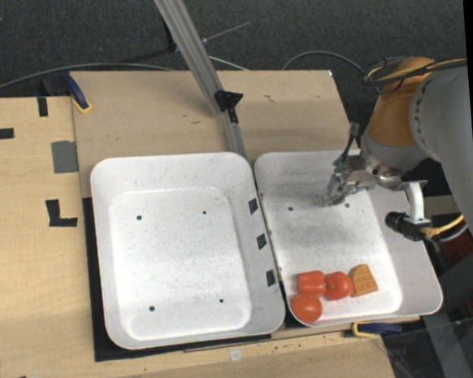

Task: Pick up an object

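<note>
From my remote station I read the pincer (337, 191) low over the upper part of the right bin (321, 226), close to the bin floor or touching it; I cannot tell whether it is spread or pressed together, because the tips merge into one dark cluster at this slant. Nothing is visible between the tips, so I log no grasp. The candidate objects lie well below the pincer in the frame, grouped against the near wall of the same bin: two red blocks (324, 285) side by side, a red round piece (306, 307) just below them at the rim, and a tan waffle-textured piece (363, 280) touching the blocks on their right. I judge that they sit bunched there because the bin wall stops them. The left bin (176, 246) lies well to the pincer's left. The arm (427, 124) enters from the right, its orange band (390, 123) just above the wrist. I judge the pick not yet made; the pincer must travel toward the cluster
</note>
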### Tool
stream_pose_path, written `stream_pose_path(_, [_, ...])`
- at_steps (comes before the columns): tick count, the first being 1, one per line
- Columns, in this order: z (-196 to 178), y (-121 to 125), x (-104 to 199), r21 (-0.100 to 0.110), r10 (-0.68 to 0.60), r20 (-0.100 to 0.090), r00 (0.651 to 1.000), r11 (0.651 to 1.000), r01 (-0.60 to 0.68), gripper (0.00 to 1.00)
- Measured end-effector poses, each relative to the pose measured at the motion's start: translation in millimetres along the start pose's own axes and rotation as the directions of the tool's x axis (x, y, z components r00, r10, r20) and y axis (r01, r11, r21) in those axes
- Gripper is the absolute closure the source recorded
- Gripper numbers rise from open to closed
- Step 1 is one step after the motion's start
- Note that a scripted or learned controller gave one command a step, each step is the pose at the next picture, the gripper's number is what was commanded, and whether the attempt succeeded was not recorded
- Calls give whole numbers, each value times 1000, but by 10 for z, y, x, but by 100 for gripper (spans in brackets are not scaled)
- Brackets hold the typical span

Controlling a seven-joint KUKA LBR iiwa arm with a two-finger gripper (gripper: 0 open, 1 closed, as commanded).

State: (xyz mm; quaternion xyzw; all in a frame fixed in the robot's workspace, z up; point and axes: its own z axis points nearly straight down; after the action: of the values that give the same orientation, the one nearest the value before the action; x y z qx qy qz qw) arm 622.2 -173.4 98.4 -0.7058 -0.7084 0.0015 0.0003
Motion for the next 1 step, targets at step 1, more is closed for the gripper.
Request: stream_pose_path(1, [-637,28,20,-8,2,0,1000,1000,-2,100])
